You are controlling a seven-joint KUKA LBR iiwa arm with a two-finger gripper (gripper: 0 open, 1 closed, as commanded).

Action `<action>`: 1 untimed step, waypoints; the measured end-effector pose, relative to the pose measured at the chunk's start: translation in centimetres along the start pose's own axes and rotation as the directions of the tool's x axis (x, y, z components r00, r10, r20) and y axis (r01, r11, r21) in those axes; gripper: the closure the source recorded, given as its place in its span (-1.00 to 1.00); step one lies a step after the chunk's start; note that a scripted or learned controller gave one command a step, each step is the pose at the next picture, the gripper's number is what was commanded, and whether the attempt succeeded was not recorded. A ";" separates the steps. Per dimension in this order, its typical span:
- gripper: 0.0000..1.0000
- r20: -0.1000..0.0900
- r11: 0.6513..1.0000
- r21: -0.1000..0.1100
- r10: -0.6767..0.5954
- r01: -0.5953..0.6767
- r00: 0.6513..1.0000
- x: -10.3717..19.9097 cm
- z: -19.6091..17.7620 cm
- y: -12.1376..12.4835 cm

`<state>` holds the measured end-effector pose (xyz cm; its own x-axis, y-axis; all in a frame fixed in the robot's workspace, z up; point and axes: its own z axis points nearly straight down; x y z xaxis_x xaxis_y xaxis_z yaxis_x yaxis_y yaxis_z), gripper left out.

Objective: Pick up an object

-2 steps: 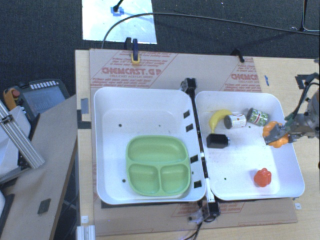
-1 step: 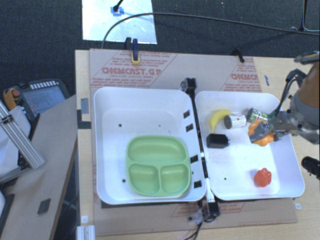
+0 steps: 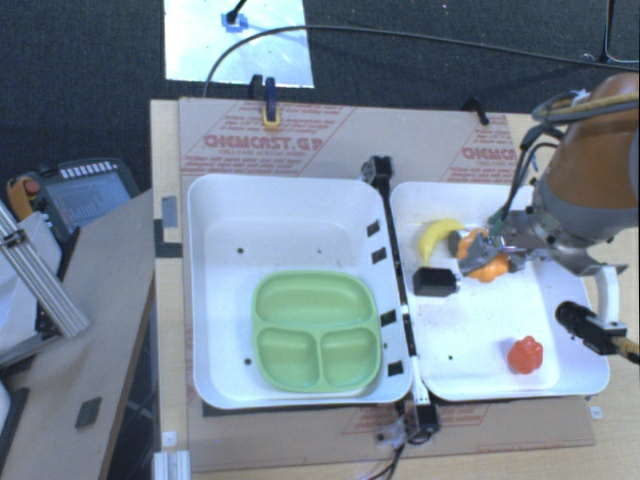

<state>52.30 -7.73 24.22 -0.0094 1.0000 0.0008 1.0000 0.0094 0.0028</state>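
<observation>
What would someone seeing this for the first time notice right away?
Probably the pale green divided tray, lying in the near half of the left bin. Next, the bright items in the right bin: a yellow banana and an orange object near the far side, and a red pepper-like toy toward the near right corner. The grey and orange arm reaches in from the right, its tool at the orange object.

Two white bins (image 3: 290, 193), one green tray (image 3: 316, 330), one banana (image 3: 437, 236), one red pepper (image 3: 525, 355), one black block (image 3: 435, 282)
</observation>
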 end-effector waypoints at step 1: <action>1.00 0.000 1.000 0.000 0.000 0.000 1.000 5.0 -0.5 0.2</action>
<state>52.41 -2.69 24.77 -0.0095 1.0000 0.0010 1.0000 0.0095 0.0026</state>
